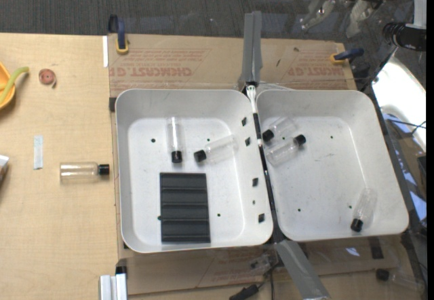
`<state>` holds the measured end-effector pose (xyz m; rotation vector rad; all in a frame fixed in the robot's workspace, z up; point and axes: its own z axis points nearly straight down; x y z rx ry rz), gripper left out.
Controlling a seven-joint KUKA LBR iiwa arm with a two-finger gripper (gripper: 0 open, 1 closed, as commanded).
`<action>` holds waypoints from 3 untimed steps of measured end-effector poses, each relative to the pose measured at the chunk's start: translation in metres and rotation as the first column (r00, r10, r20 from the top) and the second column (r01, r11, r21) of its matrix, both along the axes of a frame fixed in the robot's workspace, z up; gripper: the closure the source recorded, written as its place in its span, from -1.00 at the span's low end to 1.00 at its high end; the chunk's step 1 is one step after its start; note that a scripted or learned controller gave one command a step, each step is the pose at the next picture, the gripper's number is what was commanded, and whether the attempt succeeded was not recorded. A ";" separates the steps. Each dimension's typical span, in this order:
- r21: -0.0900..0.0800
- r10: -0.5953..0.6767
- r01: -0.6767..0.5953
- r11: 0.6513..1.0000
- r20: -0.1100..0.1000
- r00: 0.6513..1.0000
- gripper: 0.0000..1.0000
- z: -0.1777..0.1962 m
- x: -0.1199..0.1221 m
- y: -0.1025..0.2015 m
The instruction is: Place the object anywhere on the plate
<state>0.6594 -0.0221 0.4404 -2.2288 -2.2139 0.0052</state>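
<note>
Five clear plastic vials with black caps lie about the worktop [68, 237]: two in the left bin [125, 176], one upright-lying [175, 140] and one tilted [215, 148] just beyond the dark ribbed plate [184, 208]; three in the right bin [386, 156], a pair [283, 139] far left, one [363, 209] near right. The claw [332, 0], far right above the cardboard, is too blurred to read.

Dark ribbed plate [184, 208] lies flat in left bin; clear black-capped vials [175, 139] lie just above it
</note>
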 end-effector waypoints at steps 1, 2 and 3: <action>0.000 -0.035 0.035 0.999 0.000 0.999 -1.00 -0.001 -0.008 -0.166; 0.001 -0.098 0.098 0.995 -0.001 0.995 -1.00 -0.039 0.000 -0.075; 0.000 -0.135 0.135 0.991 0.000 0.991 -1.00 -0.051 0.000 0.077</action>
